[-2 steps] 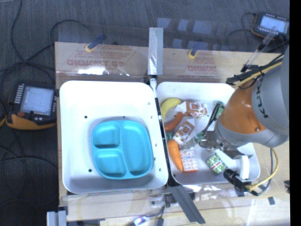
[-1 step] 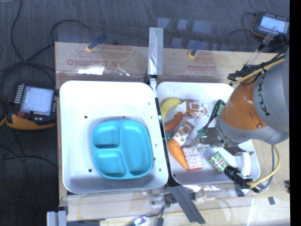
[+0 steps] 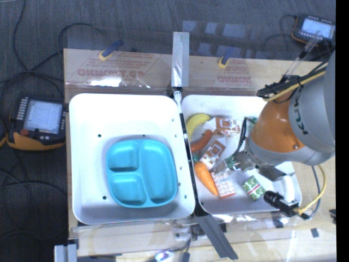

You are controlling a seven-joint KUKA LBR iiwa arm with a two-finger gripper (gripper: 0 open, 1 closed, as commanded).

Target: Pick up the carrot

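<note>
The carrot (image 3: 204, 178) is orange and tapered. It lies in the right bin (image 3: 283, 192) near the left wall, pointing toward the front. My gripper (image 3: 235, 161) hangs below the orange wrist band, low over the bin's middle. It is a short way right of the carrot's thick end, among the packets. The wrist hides what lies under the gripper.
A yellow banana (image 3: 197, 123), an orange-red sausage-like piece (image 3: 200, 142), wrapped snack packets (image 3: 223, 184) and a small green carton (image 3: 252, 188) crowd the right bin. The left bin (image 3: 87, 119) holds a blue divided plate (image 3: 142, 171). The two bins' walls meet just left of the carrot.
</note>
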